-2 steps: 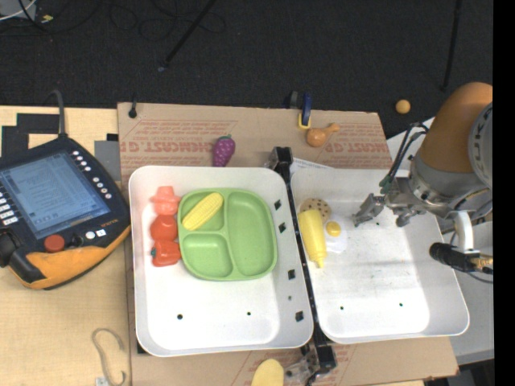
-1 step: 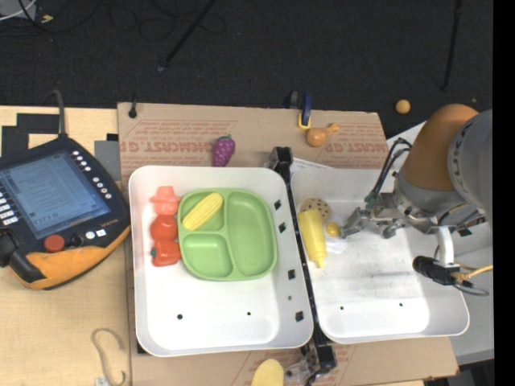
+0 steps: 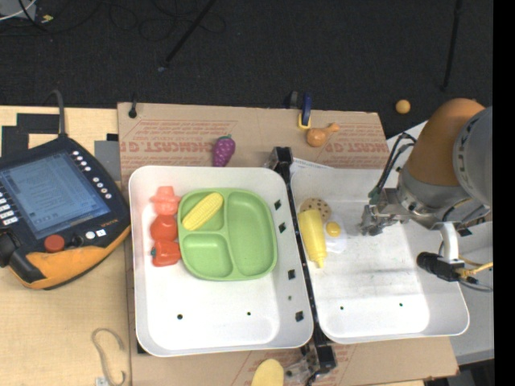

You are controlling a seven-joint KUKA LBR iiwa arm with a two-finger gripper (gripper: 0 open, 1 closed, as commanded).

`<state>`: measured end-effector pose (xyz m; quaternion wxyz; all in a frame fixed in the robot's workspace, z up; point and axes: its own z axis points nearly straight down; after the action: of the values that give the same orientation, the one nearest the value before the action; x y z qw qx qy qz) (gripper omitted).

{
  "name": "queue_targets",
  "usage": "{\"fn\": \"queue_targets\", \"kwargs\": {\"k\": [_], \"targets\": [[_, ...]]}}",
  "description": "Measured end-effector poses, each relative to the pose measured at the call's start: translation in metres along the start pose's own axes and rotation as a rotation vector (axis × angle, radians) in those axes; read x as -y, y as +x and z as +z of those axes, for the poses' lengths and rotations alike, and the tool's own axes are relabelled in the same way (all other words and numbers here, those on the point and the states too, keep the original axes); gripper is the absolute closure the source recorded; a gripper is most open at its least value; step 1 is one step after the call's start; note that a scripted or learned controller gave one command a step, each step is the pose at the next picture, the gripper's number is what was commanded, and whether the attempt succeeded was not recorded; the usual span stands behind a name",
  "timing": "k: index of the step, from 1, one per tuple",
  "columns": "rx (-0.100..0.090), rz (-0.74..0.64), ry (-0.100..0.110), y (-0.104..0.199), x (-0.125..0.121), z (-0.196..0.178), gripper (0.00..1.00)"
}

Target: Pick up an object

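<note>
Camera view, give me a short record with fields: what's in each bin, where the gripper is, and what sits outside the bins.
left bin: green plate with corn in its upper-left compartment; red toy beside the plate
right bin: yellow bottle, small yellow piece, speckled ball
gripper: over the right bin, nothing seen between its fingers
outside bins: purple grapes, orange gourd, tablet

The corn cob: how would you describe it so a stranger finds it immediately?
Look in the left white bin, at the green divided plate. The corn cob lies tilted in its upper-left compartment. It is yellow and ribbed, unlike the red figure beside the plate.
</note>
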<state>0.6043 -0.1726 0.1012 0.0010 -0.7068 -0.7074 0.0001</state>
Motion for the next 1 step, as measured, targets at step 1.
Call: {"fn": "queue_targets", "kwargs": {"k": [1], "targets": [[0.002,0.005,-0.004,0.0010,0.0083,-0.0479,1.00]]}}
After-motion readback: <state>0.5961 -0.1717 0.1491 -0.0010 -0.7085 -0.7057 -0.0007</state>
